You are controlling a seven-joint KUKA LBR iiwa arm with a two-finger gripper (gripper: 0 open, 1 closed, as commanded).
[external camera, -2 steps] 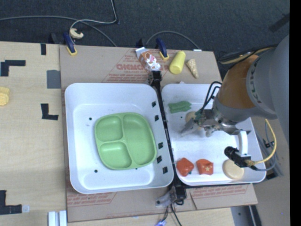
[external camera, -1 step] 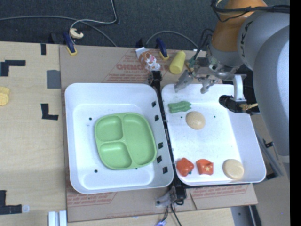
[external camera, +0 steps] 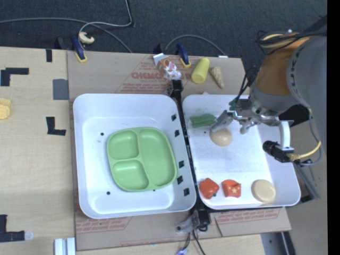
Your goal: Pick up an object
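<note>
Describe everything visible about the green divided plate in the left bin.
The plate is pale green, looks like matte plastic, and has a rounded-square outline with a raised rim. Ridges split it into three compartments: two smaller ones toward the left and one long one on the right. Nothing lies in any of them. It lies flat, right side up, turned slightly askew, near the middle of the left bin, resting on the white floor and clear of the walls. Nothing else touches it.

even bright overhead light, faint shadows, slightly soft focus
</note>
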